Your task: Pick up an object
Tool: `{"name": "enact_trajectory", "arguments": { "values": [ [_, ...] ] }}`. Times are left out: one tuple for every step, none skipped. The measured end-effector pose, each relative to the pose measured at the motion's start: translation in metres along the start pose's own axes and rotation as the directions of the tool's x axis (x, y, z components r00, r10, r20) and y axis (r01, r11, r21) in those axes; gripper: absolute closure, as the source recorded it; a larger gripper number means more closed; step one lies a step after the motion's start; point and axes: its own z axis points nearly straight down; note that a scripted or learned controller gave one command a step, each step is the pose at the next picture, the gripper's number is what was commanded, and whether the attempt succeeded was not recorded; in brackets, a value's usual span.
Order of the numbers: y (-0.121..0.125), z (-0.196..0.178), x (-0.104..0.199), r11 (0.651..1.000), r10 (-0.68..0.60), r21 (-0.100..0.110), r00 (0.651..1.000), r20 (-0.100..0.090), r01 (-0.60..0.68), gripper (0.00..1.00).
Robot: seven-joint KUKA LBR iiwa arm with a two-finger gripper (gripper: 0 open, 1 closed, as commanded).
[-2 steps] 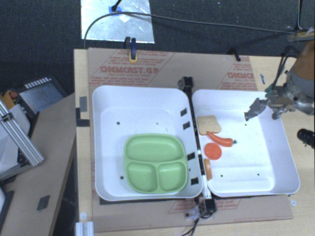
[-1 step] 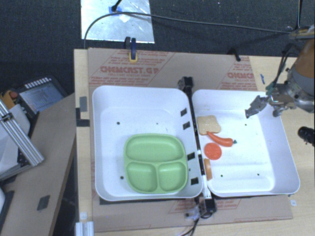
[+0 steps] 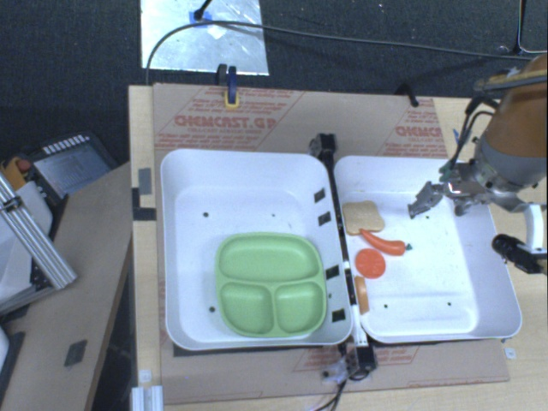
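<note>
The right bin point(image 3: 445, 311) holds several toy foods near its left wall: a tan bread slice point(image 3: 360, 217), a red-orange chili pepper point(image 3: 383, 244), a round red tomato slice point(image 3: 371, 265) and a thin orange piece point(image 3: 361, 294) against the divider. My gripper point(image 3: 425, 202) hangs over the upper right part of this bin, right of the bread and apart from it. Its dark fingers point left and down, and nothing shows between them.
The left bin point(image 3: 188, 187) bears a green divided plate point(image 3: 270, 282) in its front half. A black clip point(image 3: 324, 146) sits at the top between the bins. The arm's grey body point(image 3: 514, 157) overhangs the right bin's far right edge.
</note>
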Motion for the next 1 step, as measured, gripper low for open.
{"name": "enact_trajectory", "arguments": {
  "values": [
    [0.0043, 0.0551, -0.0084, 1.0, 0.002, 0.0, 1.0, 0.001, -0.002, 0.0]
  ]
}}
